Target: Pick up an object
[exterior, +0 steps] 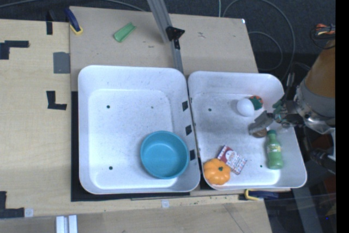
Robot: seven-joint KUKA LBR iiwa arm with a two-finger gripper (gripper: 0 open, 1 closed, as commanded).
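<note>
- Nearest the camera, at the right bin's [283, 84] front edge, sits a small orange pumpkin [217, 172], with a red-and-white packet [233, 160] just beside it.
- Left bin [98, 79] holds 1 blue bowl [163, 154].
- Pincer [260, 126] hangs low over the right bin's right side; whether it is open or closed I cannot tell, and nothing shows gripped in it.
- Green bottle [274, 150] lies just below the pincer toward the front, its long axis running front to back, cap toward the pincer.
- White ball [245, 106] sits just behind-left, likely equally reachable.
</note>
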